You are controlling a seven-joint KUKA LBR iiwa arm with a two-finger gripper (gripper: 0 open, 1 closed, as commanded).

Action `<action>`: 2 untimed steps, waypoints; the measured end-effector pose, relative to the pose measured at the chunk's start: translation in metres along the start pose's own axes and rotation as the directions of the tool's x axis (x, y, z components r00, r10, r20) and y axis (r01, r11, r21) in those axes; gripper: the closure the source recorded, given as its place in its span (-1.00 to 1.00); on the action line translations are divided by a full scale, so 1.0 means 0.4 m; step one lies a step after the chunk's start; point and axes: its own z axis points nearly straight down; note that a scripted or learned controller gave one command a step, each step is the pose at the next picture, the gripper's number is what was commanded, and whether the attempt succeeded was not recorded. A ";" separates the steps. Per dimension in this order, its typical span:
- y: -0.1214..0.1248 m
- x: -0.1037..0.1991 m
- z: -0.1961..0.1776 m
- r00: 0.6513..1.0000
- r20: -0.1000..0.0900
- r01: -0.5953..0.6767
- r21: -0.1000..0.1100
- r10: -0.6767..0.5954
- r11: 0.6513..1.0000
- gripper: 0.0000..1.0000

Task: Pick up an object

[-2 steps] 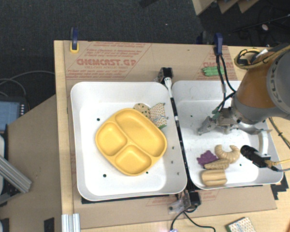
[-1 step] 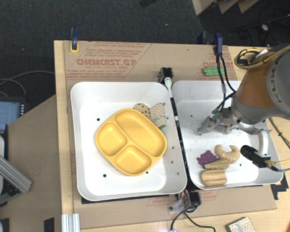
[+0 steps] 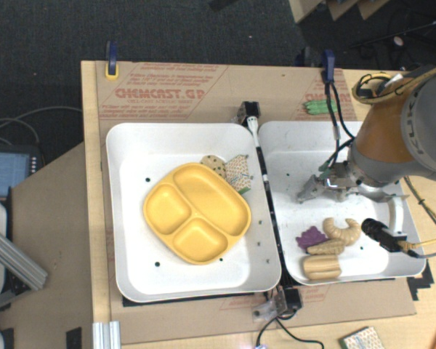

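My gripper hangs low over the bare middle of the right bin, its fingers spread open with nothing between them. Below it, near the bin's front, lie a purple toy, a tan curled pastry-like piece and a tan bread-like block. They are a short way from the fingertips and touch none of them. The grey arm with its orange band comes in from the right.
The left bin holds a yellow divided plate. A speckled cookie and a patterned piece sit by the plate's far edge. A black clip sits on the far rim between the bins.
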 end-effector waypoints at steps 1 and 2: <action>0.000 0.000 0.000 1.000 0.000 0.000 0.000 0.000 1.000 -1.00; 0.000 0.000 0.000 1.000 0.000 0.000 0.000 0.000 1.000 -1.00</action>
